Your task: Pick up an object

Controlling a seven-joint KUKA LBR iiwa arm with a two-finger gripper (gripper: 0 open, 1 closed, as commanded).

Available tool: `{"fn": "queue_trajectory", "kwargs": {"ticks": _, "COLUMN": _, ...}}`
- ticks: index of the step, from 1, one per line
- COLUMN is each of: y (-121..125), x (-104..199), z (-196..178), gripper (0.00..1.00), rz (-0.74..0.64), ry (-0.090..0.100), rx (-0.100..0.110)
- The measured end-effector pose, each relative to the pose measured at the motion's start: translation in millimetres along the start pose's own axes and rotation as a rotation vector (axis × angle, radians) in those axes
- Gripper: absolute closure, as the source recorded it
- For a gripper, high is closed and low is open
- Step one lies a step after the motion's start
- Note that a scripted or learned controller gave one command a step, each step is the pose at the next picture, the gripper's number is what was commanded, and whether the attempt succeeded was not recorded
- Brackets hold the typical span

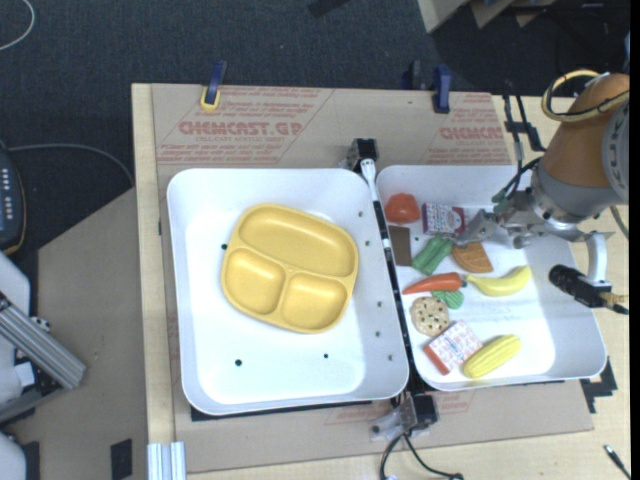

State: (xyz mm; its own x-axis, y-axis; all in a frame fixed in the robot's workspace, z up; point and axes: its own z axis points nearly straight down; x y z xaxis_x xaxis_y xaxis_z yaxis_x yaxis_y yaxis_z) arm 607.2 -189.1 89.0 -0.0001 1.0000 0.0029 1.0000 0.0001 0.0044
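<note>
You look down from one fixed camera set high above the pale wooden table (330, 133), tilted slightly so its far edge lies toward the top. Both shallow white plastic bins (200, 298) sit side by side mid-frame, seen from a moderate distance, with dark carpeted floor (150, 18) beyond.

left bin (190, 298): yellow divided plate (288, 266); clamps: yellow (211, 96), blue (441, 90); cardboard (300, 118)

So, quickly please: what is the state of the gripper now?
Gripper: low in the right bin among the toy food; open or shut cannot be told.
</note>
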Motion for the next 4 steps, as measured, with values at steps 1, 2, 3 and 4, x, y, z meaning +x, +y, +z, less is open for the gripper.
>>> {"fn": "queue_trajectory", "kwargs": {"ticks": 1, "y": 3, "x": 0, "z": -14, "gripper": 1.00, "rz": -0.001, "ry": -0.001, "rx": -0.009}}
{"fn": "queue_trajectory", "kwargs": {"ticks": 2, "y": 2, "x": 6, "z": -60, "gripper": 1.00, "rz": -0.001, "ry": -0.005, "rx": -0.002}}
{"fn": "queue_trajectory", "kwargs": {"ticks": 3, "y": 3, "x": -4, "z": -110, "gripper": 1.00, "rz": 0.000, "ry": -0.006, "rx": -0.004}}
{"fn": "queue_trajectory", "kwargs": {"ticks": 4, "y": 4, "x": -4, "z": -138, "gripper": 1.00, "rz": -0.001, "ry": -0.005, "rx": -0.002}}
